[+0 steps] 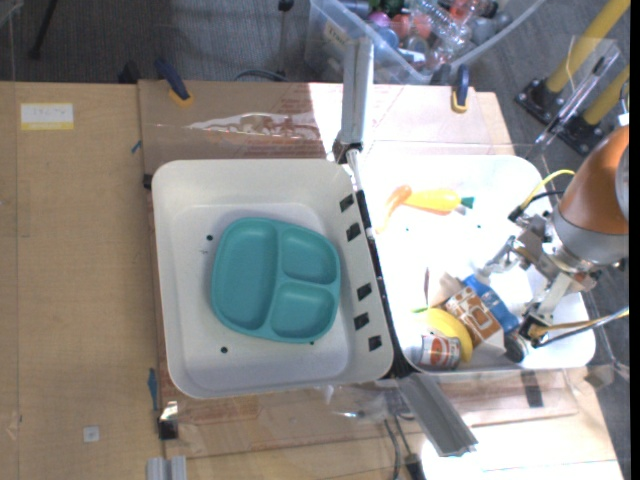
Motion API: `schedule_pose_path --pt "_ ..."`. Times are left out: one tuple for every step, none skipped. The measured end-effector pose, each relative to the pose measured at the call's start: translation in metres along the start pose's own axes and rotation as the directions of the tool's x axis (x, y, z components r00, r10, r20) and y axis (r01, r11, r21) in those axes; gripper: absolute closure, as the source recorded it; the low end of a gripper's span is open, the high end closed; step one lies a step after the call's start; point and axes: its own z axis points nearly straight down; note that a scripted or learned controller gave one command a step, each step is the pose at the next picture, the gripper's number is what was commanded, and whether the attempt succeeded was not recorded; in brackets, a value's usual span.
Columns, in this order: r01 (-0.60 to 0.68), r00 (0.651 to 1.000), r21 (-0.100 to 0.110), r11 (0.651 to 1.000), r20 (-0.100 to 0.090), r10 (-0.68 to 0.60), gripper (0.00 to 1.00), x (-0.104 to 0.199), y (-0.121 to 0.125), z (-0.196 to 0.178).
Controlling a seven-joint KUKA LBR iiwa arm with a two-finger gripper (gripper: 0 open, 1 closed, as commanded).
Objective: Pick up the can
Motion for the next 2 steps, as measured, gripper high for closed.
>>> schedule_pose_path --pt "-0.012 1.000 0.010 1.000 -0.012 0.012 0.00 -0.042 -0.029 -0.001" --pt "-0.014 1.000 -0.004 1.000 0.005 0.014 0.00 -0.004 -0.036 0.001"
